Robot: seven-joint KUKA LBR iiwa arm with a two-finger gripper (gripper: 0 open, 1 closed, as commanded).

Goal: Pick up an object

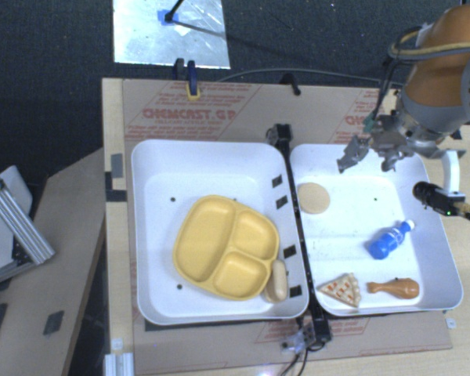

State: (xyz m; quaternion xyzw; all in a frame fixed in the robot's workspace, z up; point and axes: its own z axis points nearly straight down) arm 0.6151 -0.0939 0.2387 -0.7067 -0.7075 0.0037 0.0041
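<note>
At lower left, the left bin [153, 171] holds a yellow tray [223, 245]; the right bin [446, 276] holds a blue bottle [388, 240], pizza slice [341, 290], drumstick [393, 288] and cookie [314, 197]. At upper right, the gripper [371, 157] hangs open, empty.

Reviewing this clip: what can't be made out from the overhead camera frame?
- Claw: small and dark over the right bin's far edge in the camera view; whether it is open or shut is too fine to tell.
- Arm: cut off by the frame's right edge.
- Beige piece beside the yellow divided tray in the left bin: partly hidden by the tray's rim; what it is stays unclear.
</note>
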